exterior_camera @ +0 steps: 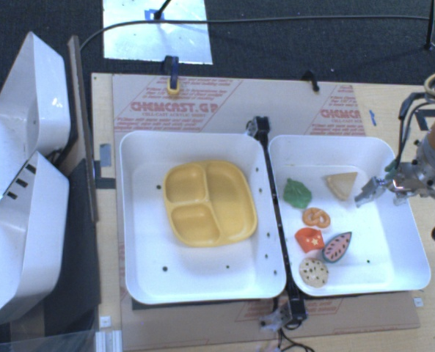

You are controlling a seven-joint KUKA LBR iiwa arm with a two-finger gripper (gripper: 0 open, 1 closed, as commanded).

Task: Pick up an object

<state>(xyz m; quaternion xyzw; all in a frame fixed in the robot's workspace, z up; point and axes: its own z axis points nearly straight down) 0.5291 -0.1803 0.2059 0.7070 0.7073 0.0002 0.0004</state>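
Fingers: the gripper (pixel 367 191) sits low over the right bin's (pixel 408 270) upper right area; whether its fingers are parted cannot be told, and nothing shows between them.
Nearest object: a tan wedge (pixel 341 185) lies just left of the gripper.
Other objects: a green piece (pixel 297 193), pretzel (pixel 316 217), red-orange piece (pixel 309 239), watermelon slice (pixel 337 247) and cookie (pixel 314 272) lie in the same bin.
Left bin: the left bin (pixel 147 270) holds a yellow divided tray (pixel 209 202).
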